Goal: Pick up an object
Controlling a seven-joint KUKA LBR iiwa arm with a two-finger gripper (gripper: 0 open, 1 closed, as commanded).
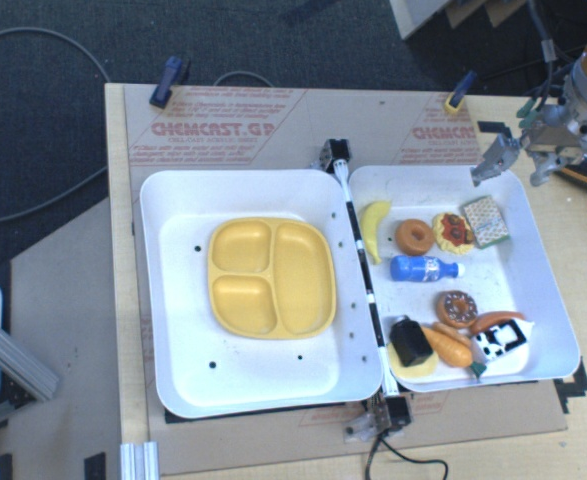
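Camera view: gripper (519,161) hangs spread wide, holding nothing, over the right bin's (548,268) far corner; toy food, including a blue bottle (423,268), lies inside that bin.

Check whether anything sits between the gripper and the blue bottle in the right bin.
The gripper hovers open above the right bin's far corner. Toward the blue bottle, the checkered cracker and pizza slice lie roughly beneath that line; from above, nothing visible blocks it.

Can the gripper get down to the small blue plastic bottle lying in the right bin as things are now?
Probably yes. The blue plastic bottle lies on its side with bare bin floor around it, apart from the brown ring doughnut above. The gripper hangs open over the right white bin's far corner.
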